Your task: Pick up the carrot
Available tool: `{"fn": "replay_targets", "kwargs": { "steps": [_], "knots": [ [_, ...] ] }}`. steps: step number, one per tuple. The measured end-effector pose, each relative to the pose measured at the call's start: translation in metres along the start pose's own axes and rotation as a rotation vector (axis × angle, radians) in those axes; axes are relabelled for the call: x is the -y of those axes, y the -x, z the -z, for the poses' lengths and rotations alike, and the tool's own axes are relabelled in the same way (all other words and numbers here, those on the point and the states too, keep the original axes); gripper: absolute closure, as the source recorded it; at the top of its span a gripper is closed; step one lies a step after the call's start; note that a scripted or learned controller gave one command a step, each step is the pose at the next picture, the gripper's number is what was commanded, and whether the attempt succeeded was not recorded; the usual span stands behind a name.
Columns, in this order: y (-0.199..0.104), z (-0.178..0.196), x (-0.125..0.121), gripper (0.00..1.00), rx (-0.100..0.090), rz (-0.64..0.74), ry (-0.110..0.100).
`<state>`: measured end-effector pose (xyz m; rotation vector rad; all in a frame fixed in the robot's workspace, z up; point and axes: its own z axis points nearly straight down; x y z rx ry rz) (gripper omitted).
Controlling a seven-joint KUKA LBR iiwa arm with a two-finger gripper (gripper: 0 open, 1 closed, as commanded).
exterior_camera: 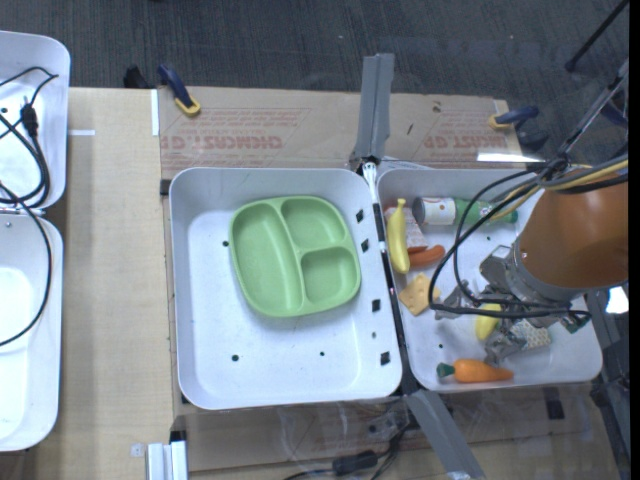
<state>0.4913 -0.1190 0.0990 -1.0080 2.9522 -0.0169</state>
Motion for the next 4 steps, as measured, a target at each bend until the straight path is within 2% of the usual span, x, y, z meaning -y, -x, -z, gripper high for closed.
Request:
{"fn": "replay_targets", "kwargs": {
  "steps": [1, 2, 3, 4],
  "knots": [
    [0.014, -0.001, -0.014, 0.0, 0.0, 0.075, 0.0],
    [0.009, 0.026, -0.021, 0.0, -0.008, 0.551, 0.021],
    [-0.005, -0.008, -0.017, 0.0, -0.007, 0.794, 0.026],
    [-0.002, 0.002, -0.016, 1.0, 0.001, 0.79, 0.021]
  ]
}}
